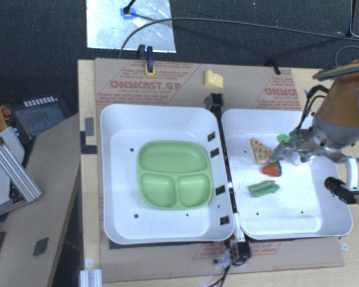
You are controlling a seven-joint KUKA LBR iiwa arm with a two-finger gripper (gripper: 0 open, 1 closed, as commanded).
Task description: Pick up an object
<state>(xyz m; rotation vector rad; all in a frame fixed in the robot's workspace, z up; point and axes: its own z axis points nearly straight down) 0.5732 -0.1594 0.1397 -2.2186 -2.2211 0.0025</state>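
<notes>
In the right bin [323, 220] lie three small items: a tan triangular wafer piece [259, 149], a red piece [271, 170] and a green pod-like piece [263, 188]. My gripper [280, 155] reaches in from the right and sits low over the bin. Its tip is just above the red piece and beside the right edge of the wafer. The green piece lies apart, below and to the left of the gripper. Nothing is visibly lifted off the bin floor.
The left bin [116, 130] holds a green three-compartment tray [173, 173]. A yellow block [213, 79] rests on the cardboard behind the bins, and a clamp [149, 61] stands at the back edge. A black divider [222, 166] runs between the bins.
</notes>
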